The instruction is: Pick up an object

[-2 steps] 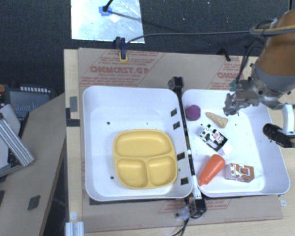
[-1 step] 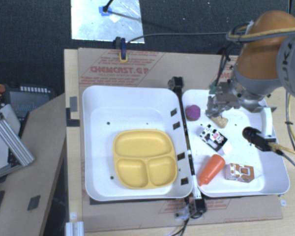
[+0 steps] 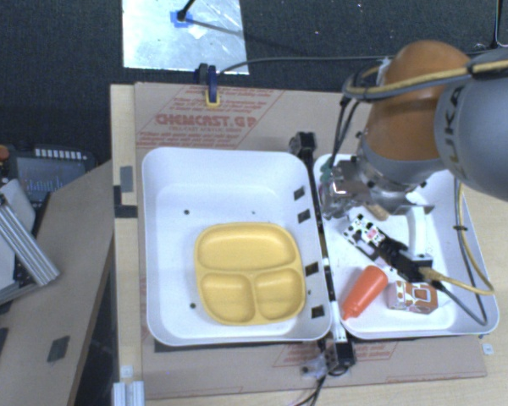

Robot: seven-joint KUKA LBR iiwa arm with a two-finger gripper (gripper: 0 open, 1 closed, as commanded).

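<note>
Hand [image 3: 345, 191] of mine hung at the upper left of the right bin [image 3: 423, 321], up-frame of an orange carrot [image 3: 364, 288] and small box [image 3: 413, 295]; wide or narrow, I couldn't tell.

A yellow three-compartment plate [image 3: 250, 271] lies flat in the left white bin [image 3: 220, 157], toward its near edge. To the plate's right, across the wall the bins share, the grey-and-orange arm [image 3: 423, 100] reaches over the right white bin [image 3: 472, 313], its gripper [image 3: 349, 194] low above that bin's far-left part. Just right of the plate, an orange carrot-shaped toy [image 3: 363, 291] lies tilted, with a small brown-and-white packet [image 3: 413, 295] farther right beside it. Printed cardboard [image 3: 207, 117] lies beneath both bins, showing beyond the plate.
</note>
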